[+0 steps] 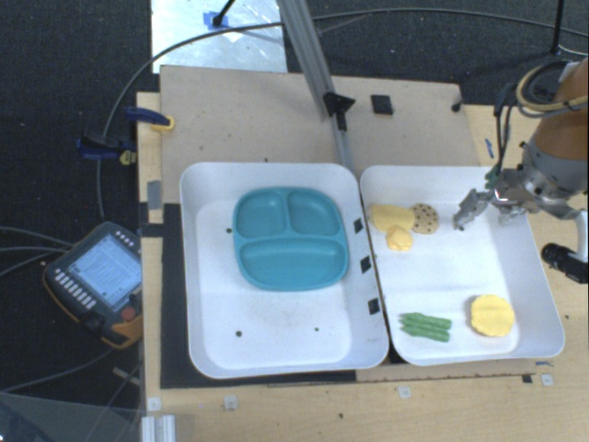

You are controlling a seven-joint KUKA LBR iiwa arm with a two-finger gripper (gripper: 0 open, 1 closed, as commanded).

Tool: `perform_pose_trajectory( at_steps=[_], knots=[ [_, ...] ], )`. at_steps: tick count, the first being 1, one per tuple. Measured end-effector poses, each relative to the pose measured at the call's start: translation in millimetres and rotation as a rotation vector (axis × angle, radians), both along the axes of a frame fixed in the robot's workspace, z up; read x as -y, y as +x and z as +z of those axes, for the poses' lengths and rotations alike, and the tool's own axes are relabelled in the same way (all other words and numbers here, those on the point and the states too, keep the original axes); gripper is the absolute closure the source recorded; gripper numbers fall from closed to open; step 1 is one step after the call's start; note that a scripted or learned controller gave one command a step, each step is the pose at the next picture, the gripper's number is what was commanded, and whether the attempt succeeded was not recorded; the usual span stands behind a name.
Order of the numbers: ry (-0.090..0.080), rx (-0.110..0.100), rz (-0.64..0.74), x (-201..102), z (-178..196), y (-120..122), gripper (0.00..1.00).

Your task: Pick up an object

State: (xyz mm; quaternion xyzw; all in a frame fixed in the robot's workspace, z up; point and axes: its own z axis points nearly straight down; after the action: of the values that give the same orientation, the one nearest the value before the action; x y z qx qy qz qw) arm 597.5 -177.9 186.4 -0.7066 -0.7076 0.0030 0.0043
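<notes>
In the right bin (543,339), several small food-shaped objects lie loose, and any of them could be the thing to pick up. Near the far left corner a pale yellow piece (390,216), a speckled cookie (424,217) and a small yellow lump (399,239) sit together, touching or almost touching. Near the front a green bean bundle (425,326) and a round yellow disc (492,316) lie apart from each other, with free floor around them, so I judge these two easier to take than the crowded group.

The gripper (467,213) hangs over the far part of this bin, just to the right of the cookie, and it holds nothing. Whether its fingers are apart or together I cannot tell, because they are small and dark here. Its position suggests that the cookie group is the target.

The left bin (207,339) carries a teal divided plate (290,238). Both bins rest on a brown board (239,109), beside a metal pole (308,44). On the dark carpet at the left lies a teach pendant (97,279) with cables.
</notes>
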Motion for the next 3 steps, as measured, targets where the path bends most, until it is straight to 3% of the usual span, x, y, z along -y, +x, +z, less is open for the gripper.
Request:
perform_pose_trajectory(
  at_steps=[1, 2, 3],
  knots=[
    [-0.002, 0.012, 0.003, -0.3, 7.2, 3.1, 0.0],
    [-0.001, 0.008, 0.001, -2.3, -55.4, 3.7, 0.0],
    [-0.004, 0.017, 0.0, -1.5, -100.2, 6.1, 0.0]
  ],
)
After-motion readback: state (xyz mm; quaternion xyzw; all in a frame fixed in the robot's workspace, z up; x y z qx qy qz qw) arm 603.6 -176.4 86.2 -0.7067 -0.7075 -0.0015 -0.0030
